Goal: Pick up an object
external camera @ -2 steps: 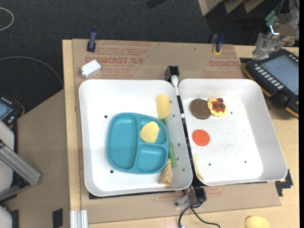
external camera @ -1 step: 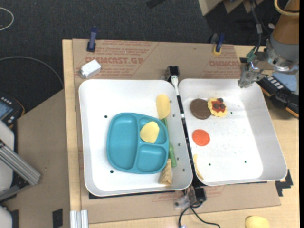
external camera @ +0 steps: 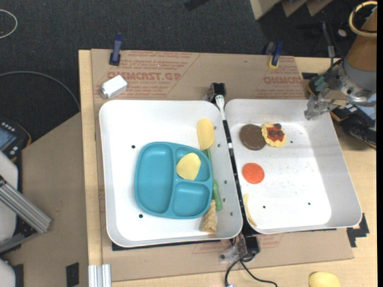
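A brown cardboard-covered bench (external camera: 179, 70) carried two shallow white bins side by side, seen from above at a slant. Near its far left corner lay a small white block (external camera: 114, 87).

The left bin (external camera: 114, 160) held a teal divided plate (external camera: 161, 181). A pale yellow chip-shaped piece (external camera: 189, 166) rested in the plate's upper right compartment. Just beyond the plate's far right corner lay an oblong yellow piece (external camera: 205, 133), close to the bin's right wall. A thin green stick (external camera: 216, 196) ran along the plate's right edge, and a tan crumbly piece (external camera: 209, 220) sat at the plate's near right corner.

In the right bin (external camera: 317, 190), toward its far left, a brown round disc (external camera: 252, 137) lay touching a small yellow piece with red topping (external camera: 274, 134). Nearer the camera, apart from both, sat an orange-red disc (external camera: 253, 173). A pale sliver (external camera: 246, 211) leaned by the bin's near left wall.

At the far right, the grey arm (external camera: 362, 64) reached in, its hand (external camera: 316, 107) poised over the right bin's far right corner, well apart from every object. Nothing sat between its fingers; whether they were spread or closed could not be told.
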Controlling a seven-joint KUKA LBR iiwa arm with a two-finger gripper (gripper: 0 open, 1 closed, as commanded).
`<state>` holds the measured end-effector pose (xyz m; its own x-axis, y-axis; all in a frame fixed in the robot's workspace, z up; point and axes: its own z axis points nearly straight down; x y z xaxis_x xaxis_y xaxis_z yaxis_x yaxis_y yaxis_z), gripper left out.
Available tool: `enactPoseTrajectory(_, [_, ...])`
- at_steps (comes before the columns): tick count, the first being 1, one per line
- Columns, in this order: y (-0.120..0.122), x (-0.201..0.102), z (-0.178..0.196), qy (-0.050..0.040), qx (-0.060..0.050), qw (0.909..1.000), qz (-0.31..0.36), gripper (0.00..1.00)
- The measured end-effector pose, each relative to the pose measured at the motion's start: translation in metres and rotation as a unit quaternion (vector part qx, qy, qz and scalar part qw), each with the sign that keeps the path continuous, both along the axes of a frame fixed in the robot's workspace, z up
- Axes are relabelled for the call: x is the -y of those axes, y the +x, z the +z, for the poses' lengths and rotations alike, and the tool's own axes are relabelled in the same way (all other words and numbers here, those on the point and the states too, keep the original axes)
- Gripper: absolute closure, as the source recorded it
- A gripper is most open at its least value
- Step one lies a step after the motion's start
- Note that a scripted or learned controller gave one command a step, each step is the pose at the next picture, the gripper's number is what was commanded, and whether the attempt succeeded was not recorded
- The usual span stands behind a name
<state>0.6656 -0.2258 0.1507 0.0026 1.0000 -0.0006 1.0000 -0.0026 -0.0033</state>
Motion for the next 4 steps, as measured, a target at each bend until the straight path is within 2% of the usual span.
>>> enactPoseTrajectory(2, [0.001,-0.002,-0.057,0.0000,0.001,1.0000,0.002,1.00])
enactPoseTrajectory(4, [-0.007,-0.003,-0.065,-0.0001,0.001,1.0000,0.002,1.00])
